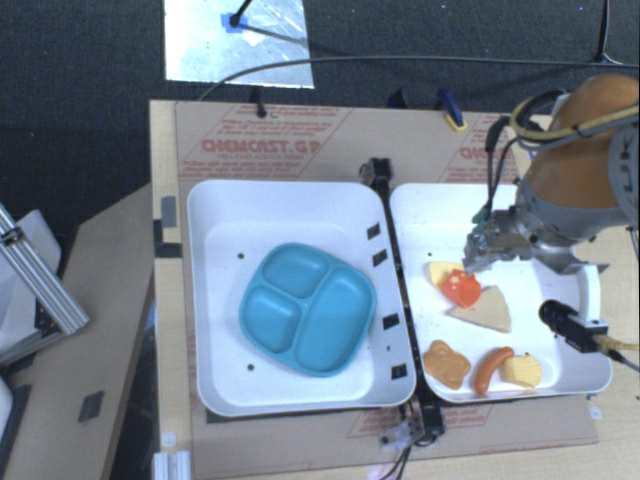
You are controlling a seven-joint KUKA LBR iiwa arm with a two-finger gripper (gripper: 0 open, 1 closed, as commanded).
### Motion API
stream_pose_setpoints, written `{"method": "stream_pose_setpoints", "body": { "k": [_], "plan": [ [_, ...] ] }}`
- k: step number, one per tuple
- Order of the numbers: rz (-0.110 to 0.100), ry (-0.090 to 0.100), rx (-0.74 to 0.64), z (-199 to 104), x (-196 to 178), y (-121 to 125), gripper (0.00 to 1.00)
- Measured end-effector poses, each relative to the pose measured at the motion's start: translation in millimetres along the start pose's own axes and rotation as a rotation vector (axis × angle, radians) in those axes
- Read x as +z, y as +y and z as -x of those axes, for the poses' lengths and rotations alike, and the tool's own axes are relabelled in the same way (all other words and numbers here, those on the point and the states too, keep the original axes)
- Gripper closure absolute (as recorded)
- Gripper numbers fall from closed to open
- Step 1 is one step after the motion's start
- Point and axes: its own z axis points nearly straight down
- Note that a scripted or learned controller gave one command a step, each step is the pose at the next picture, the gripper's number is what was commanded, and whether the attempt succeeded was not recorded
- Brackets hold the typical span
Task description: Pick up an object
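Over the right bin (560,373), gripper (478,258) just above red tomato (461,288), grip state unclear

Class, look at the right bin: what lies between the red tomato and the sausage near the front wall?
In the camera view, a pale wedge-shaped slice lies between the tomato and the sausage, touching the tomato's lower right side.

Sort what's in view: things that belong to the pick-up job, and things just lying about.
Job:
gripper
red tomato
yellow piece
tan wedge
toast piece
sausage
yellow chunk
right bin

Lying about:
blue divided plate
left bin
foil sheet
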Motion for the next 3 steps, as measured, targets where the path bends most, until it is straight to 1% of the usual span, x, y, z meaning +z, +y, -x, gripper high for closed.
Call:
{"method": "stream_pose_setpoints", "body": {
  "k": [1, 2, 3],
  "plan": [
    [0.000, 0.000, 0.000, -62.9, 2.8, 15.9, 1.00],
    [0.000, 0.000, 0.001, -116.8, 6.1, 36.8, 1.00],
    [-0.001, 0.001, 0.001, -171.3, -3.4, 38.6, 1.00]
  ]
}}
